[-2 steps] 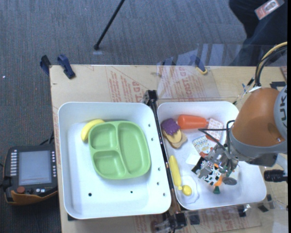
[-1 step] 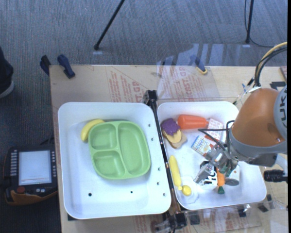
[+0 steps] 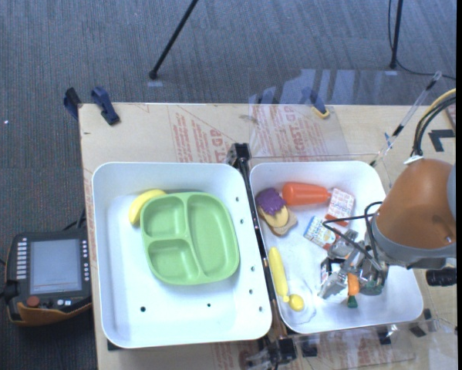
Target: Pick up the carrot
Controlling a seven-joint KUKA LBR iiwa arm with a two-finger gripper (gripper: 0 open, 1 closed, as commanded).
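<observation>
From the camera above the bench we see two white bins side by side, and we take the right bin (image 3: 396, 284) as our landmark. The carrot (image 3: 306, 194) lies on its side along the far wall of that bin, its orange body running across the view with the thick end toward the purple-topped toy (image 3: 274, 210) that sits just beside it, nearer the bin's left wall. The gripper (image 3: 346, 272) hangs low over the near right part of the same bin, below the orange band (image 3: 419, 203) of the arm, which reaches in over the bin's right wall. The carrot is well apart from the gripper, farther up the bin and a little to its left, with a small blue-and-white carton (image 3: 320, 231) and a pink checked packet (image 3: 340, 203) lying between them. At the fingertips we make out metal parts mixed with a small orange and green piece, but we cannot tell how the jaws stand, nor whether anything sits between them; the carrot itself is clearly not there. Along the left wall of the right bin lies a long yellow toy (image 3: 279, 270), ending near the near wall in a small yellow ball (image 3: 295, 302). The left bin (image 3: 119, 314), touching our landmark bin along its left wall, carries a green divided plate (image 3: 190, 236) with a banana (image 3: 143, 203) tucked against the plate's far left edge.
</observation>
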